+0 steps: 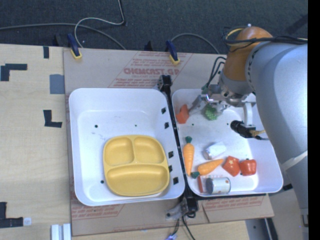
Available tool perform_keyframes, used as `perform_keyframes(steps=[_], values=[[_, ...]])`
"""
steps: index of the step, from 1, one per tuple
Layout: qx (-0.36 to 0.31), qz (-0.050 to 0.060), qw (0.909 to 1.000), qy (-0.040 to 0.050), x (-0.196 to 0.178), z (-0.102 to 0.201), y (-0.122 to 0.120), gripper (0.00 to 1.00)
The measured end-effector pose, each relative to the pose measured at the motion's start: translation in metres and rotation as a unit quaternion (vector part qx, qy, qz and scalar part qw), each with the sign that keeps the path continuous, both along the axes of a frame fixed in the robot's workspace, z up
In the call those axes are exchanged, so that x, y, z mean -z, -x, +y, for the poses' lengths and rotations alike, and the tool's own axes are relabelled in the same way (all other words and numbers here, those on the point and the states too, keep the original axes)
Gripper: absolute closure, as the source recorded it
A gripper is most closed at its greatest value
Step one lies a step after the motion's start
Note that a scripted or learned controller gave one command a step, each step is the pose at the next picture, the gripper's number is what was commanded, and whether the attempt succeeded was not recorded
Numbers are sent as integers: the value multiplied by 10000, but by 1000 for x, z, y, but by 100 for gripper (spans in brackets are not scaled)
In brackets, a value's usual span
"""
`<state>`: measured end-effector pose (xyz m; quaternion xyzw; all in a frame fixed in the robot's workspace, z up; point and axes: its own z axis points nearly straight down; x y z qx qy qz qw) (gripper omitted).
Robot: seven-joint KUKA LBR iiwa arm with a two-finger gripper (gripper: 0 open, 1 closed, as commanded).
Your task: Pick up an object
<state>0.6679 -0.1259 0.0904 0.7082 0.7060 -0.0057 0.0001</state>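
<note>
Yellow, three-compartment plate (136, 165) lies toward 6 o'clock in the left bin (80, 134), its two small wells at 12 o'clock and its one long well at 6. At 9 o'clock from that bin the pale wooden bench (25, 149) carries black tape marks (50, 119). Both bins stand on a brown cardboard sheet (110, 66) printed in red with lettering (147, 70) that reads "CHEMCAST" followed by what looks like "G P"; more red print on the sheet's 6 o'clock edge is too small to read. Two blue clamps, one (75, 46) at 11 o'clock and one (172, 53) at 12, grip the sheet's far edge. In the right bin (267, 181), an orange-red piece (181, 115) rests at 10 o'clock against the wall. An upright carrot (188, 156) lies at 8 o'clock, and a second carrot (210, 166) slants just beside it. A white block (216, 149) sits near the middle, and a silver can (218, 185) lies on its side at 6 o'clock, its label unreadable. Two red pieces (231, 165) (248, 167) lie side by side at 5 o'clock. The green piece (211, 114) sits at 12 o'clock in this bin, directly under the gripper (214, 104), which hangs right over it and may touch it. Whether the gripper is open, closed or gripping cannot be told. The grey arm (280, 99) enters from 3 o'clock, its orange band (250, 36) at 1 o'clock.
</note>
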Motion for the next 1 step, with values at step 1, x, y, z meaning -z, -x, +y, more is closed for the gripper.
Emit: perform_keyframes(steps=[1], values=[[-20,-46,10000,-30,-118,-45,-1,0]])
